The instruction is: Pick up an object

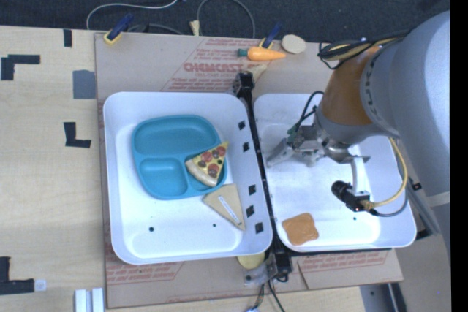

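Pincer (276,153) is down low in the right bin (380,230), by its left wall; whether it's apart or together, can't tell from here. Nothing seen in its grip. Below it, a brown cracker (300,229) lies near the bin's front edge. Over in the left bin (121,230), a pizza slice (208,164) sits on the blue tray (164,157), with a tan wedge (227,204) just beside.

Blue plate (164,157); yellow pizza slice (208,165), red dots; tan wedge (227,204); brown-orange toast (300,229); white bins (124,230).
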Motion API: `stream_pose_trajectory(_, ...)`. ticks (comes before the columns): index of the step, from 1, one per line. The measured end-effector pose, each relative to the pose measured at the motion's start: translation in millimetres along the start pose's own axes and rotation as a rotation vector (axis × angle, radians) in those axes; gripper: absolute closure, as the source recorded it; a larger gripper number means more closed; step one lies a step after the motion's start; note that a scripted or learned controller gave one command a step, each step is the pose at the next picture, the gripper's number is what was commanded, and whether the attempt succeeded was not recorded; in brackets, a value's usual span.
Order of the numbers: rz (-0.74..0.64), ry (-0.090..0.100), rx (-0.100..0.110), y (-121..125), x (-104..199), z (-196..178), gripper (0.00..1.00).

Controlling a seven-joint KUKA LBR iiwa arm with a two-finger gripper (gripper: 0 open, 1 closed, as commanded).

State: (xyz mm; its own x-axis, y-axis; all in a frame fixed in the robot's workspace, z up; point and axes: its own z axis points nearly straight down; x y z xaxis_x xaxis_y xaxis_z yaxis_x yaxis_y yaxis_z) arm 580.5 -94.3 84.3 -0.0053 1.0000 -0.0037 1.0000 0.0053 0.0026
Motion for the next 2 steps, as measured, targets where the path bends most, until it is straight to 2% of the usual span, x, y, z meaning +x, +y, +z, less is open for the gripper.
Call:
stream_pose_trajectory(1, 0.007, -0.002, -0.008, 40, -59, -98, 0.0)
stream_pose_trajectory(2, 0.004, 0.001, 0.002, -3, -24, 3, 0.0)
